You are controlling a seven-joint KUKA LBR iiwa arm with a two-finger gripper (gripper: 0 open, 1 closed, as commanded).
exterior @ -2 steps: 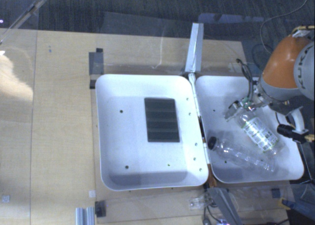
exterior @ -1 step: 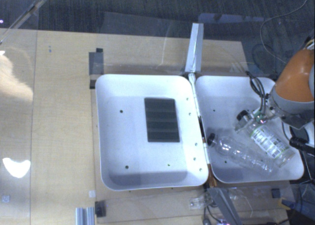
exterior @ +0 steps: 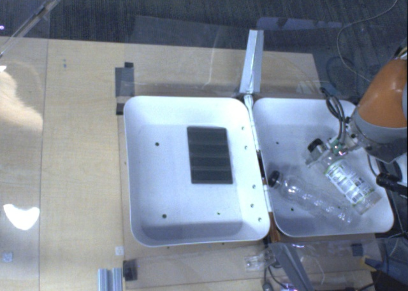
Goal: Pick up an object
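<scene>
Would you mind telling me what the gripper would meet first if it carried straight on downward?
Most likely the clear plastic bottle lying in the right bin, just below the gripper; depth is hard to judge.

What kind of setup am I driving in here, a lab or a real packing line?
Most likely a lab test cell for bin picking: two shallow white bins on a wooden bench, clear guard panels around it, loose cables over carpet, and the grey-and-orange arm reaching in.
</scene>
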